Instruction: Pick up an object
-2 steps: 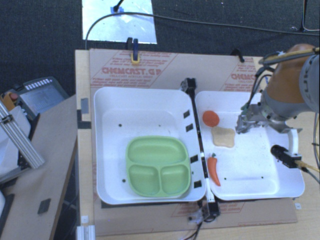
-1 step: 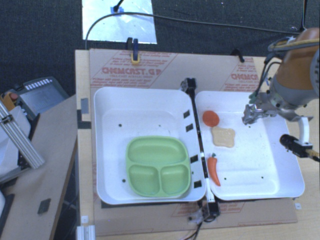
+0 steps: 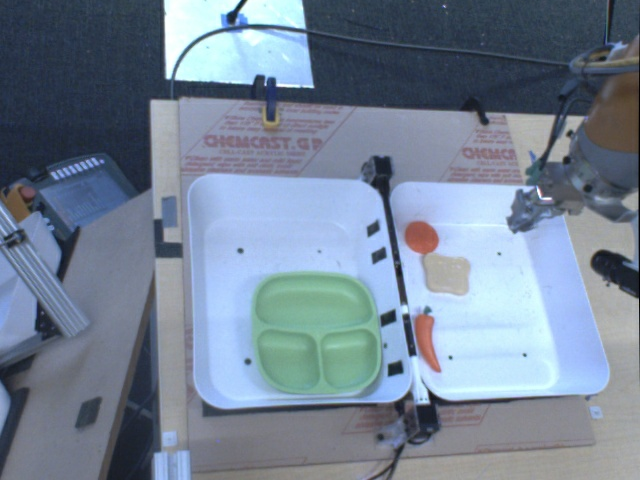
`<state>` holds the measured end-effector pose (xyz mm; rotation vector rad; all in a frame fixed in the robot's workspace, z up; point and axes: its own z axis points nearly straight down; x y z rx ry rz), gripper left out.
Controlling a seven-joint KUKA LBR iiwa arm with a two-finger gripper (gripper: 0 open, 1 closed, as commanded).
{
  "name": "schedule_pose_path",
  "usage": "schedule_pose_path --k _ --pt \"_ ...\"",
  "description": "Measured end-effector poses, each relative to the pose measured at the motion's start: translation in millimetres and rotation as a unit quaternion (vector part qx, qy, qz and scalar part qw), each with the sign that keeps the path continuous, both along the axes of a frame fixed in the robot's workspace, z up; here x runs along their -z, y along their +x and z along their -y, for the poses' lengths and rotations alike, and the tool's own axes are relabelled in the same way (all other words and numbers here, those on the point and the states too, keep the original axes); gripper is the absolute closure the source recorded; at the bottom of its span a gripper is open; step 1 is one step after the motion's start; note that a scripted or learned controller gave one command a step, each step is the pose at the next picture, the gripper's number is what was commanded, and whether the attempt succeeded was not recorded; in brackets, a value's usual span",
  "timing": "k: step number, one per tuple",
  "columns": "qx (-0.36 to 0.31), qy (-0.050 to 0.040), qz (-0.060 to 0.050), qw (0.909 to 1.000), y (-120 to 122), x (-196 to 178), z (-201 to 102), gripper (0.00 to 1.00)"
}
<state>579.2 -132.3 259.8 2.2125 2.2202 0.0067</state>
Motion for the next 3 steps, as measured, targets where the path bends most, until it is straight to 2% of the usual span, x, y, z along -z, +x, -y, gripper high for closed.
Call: schedule_pose_path --k 2,3 --pt "-0.004 0.0020 -0.002 1.0000 33 -4 -115 1.00" --pt "-0.003 0.0017 -0.003 1.0000 47 12 -171 1.00"
